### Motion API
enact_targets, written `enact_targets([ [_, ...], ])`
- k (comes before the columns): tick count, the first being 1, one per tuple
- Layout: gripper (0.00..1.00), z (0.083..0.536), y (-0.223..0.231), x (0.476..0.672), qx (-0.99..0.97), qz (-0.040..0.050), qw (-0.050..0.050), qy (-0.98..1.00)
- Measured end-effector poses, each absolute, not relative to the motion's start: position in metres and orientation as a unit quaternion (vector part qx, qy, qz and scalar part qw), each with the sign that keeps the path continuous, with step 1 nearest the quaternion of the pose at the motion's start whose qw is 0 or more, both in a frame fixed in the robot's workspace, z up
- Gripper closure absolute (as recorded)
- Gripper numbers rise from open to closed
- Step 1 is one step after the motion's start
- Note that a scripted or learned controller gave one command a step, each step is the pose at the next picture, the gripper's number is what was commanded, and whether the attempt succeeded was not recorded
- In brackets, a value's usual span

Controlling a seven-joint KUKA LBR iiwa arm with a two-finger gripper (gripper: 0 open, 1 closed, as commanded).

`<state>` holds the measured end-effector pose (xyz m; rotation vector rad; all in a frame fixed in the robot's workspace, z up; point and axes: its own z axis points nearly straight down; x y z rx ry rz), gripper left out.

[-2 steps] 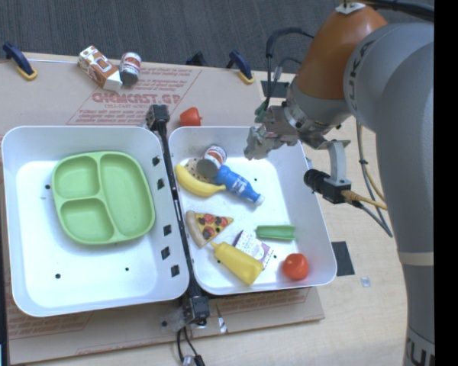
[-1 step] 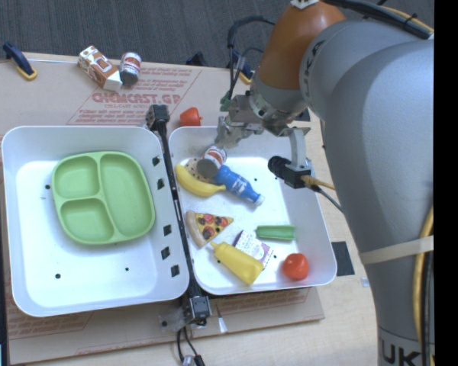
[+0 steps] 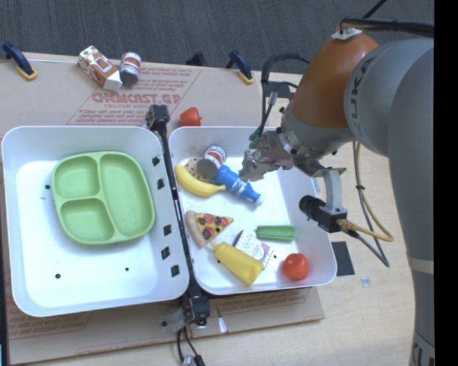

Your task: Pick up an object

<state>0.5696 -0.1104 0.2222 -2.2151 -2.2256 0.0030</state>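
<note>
Overhead, a slanted camera looks down on a tabletop carrying two shallow white bins side by side. The left bin holds a light green divided plate with three compartments. The right bin holds a scatter of toy food.

A blue bottle lies on its side near the middle of the right bin. Its long axis runs diagonally, from upper left to lower right, with the lower right end pointing toward the bin's centre. Its upper left end sits close to a small red-and-white can and a yellow banana.

The grey arm with its orange band reaches in from the right. Its gripper hangs over the right bin, just above and to the right of the bottle's middle, very near it. Whether the gripper touches the bottle cannot be told, and the state of the fingers cannot be told either.

Lower in the same bin lie a pizza slice, a yellow mustard bottle, a green pickle-like piece and a red tomato. Behind the bins, on a cardboard sheet, sit a small carton, another can and a small red object.
</note>
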Motion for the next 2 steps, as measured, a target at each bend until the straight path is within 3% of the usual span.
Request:
enact_targets([
  [1, 1.00, 0.163, -0.141, 0.656, -0.705, 0.0013, 0.001, -0.709],
  [2, 1.00, 0.199, -0.176, 0.614, -0.706, 0.0007, 0.001, -0.709],
])
